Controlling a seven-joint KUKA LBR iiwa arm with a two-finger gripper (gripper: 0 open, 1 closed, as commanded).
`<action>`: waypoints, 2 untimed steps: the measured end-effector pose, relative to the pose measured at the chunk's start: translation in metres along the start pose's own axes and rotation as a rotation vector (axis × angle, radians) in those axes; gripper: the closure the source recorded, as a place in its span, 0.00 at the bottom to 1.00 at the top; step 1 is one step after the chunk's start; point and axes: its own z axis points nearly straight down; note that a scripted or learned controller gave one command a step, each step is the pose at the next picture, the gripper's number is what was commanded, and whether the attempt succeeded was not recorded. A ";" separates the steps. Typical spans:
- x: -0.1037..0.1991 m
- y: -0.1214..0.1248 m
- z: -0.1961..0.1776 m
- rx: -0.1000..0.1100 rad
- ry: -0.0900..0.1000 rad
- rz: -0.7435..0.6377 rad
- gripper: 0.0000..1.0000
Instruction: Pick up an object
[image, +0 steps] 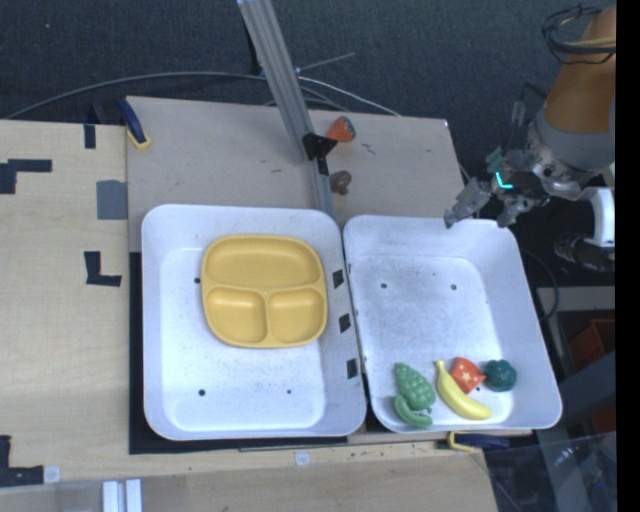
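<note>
My gripper (481, 212) hangs over the far right corner of the right bin (430, 290), fingers spread open with nothing between them. Several toy foods lie together in that bin's near right corner: a green bumpy vegetable (412, 392), a yellow banana (461, 393), a red-orange piece (465, 371) and a dark teal ball (499, 375). They sit well in front of the gripper, toward the near edge. A yellow divided plate (265, 290) lies in the left bin (175, 330).
A slanted metal post (285, 85) rises behind the seam between the bins, with a small orange item (342, 128) and a brown one (341, 182) beside it. A blue and yellow clamp (134, 124) sits at the board's far left corner.
</note>
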 end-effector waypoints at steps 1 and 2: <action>-0.006 -0.001 0.046 0.004 0.000 0.002 0.00; 0.003 0.003 0.104 0.006 0.001 0.001 0.00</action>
